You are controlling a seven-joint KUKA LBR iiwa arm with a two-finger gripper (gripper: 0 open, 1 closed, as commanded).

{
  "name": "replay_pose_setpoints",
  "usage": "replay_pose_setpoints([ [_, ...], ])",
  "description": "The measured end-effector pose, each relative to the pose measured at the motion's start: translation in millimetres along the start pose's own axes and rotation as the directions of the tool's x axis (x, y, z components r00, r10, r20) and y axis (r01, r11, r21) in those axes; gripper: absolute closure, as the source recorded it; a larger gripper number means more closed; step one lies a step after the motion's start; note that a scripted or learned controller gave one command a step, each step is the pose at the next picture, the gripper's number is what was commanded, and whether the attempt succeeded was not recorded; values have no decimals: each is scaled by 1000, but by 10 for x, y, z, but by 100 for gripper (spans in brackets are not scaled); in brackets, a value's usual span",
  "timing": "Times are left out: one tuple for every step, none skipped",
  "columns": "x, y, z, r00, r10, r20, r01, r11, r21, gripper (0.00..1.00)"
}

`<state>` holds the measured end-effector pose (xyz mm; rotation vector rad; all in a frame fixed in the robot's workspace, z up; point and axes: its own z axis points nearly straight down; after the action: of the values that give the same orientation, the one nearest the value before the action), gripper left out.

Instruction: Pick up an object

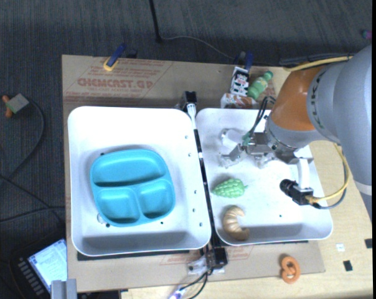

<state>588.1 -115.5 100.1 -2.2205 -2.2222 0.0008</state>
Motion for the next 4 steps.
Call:
replay_pose_setpoints([
  [-234,-359,-80,1000,1,1,-1,1000,1,0],
  [-501,-618,-197,1000,1,0,-1,1000,1,0],
  [76,-350,-472,1000,-1,0,1,1000,0,0],
  [510,-668,-840,1000,-1,-1,1,1000,1,0],
])
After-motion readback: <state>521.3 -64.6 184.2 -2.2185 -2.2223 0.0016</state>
